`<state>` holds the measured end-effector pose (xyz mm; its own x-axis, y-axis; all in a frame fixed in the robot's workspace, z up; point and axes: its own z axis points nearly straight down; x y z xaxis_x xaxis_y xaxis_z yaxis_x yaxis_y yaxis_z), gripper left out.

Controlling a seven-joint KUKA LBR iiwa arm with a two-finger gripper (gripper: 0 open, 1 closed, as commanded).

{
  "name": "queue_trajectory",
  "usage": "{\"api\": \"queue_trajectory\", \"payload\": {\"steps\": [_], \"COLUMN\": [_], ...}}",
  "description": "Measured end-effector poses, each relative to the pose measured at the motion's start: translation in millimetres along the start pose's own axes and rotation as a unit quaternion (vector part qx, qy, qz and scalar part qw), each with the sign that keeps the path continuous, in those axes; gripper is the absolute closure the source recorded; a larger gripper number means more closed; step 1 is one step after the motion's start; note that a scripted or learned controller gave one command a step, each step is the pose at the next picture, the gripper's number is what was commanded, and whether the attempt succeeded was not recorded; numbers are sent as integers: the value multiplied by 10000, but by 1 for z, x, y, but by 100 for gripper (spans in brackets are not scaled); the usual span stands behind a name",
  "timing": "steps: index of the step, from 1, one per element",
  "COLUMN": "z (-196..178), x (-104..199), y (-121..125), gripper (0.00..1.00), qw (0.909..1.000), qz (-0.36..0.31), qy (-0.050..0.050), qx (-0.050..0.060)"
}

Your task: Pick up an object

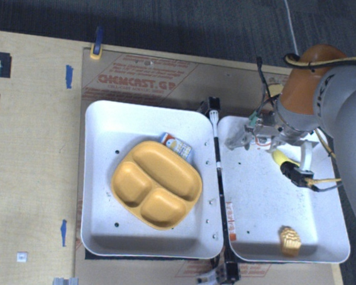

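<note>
Arm enters from the right, orange band above the wrist. Claw (268,137) hangs over the far left corner of the right bin (318,248); wiring and fittings crowd it, so whether its fingers are apart or together cannot be told, and nothing is seen held. Small yellow lumpy object (290,240) lies near the right bin's near edge, well apart from the claw. Left bin (93,225) holds a yellow divided tray (156,184), with a small printed packet (176,146) just behind it, possibly touching.
</note>
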<state>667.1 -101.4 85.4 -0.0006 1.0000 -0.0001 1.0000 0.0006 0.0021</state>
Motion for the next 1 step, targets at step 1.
{"api": "queue_trajectory", "payload": {"steps": [1], "z": [-11], "x": [0], "y": [1], "gripper": [100], "qw": [10000], "qz": [-5], "qy": [-6], "qx": [-19]}}
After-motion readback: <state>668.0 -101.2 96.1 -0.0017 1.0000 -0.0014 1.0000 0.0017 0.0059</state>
